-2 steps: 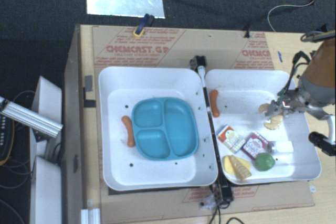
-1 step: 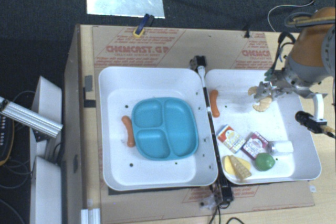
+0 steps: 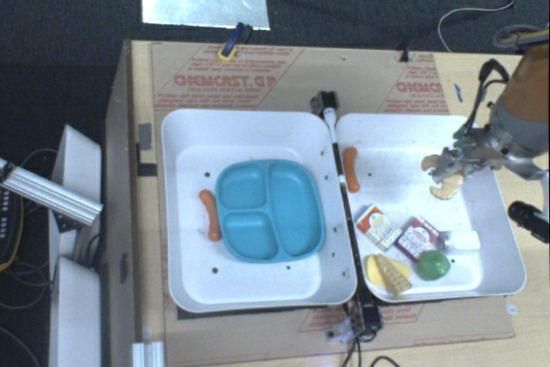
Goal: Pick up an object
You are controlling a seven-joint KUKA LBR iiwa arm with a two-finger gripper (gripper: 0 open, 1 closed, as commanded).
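White right bin (image 3: 498, 219) leaves open floor beside pincer (image 3: 449, 172).

Tan, flat, biscuit-like piece (image 3: 446, 190) lying far right in the right bin (image 3: 391, 142), a smaller tan bit (image 3: 430, 162) just beside it. Orange-red sausage (image 3: 351, 169) lengthwise against that bin's left wall. Red-and-white carton (image 3: 376, 226) flat near the middle, tilted; maroon packet (image 3: 418, 237) just right of it, touching a small white block (image 3: 464, 241). Green round fruit (image 3: 433, 265) at the near side, close under the packet. Yellow wedge (image 3: 388, 273) in the near left corner. In the left bin (image 3: 258, 137), blue divided plate (image 3: 270, 209) flat at centre, orange sausage (image 3: 210, 215) lengthwise just beside its left edge
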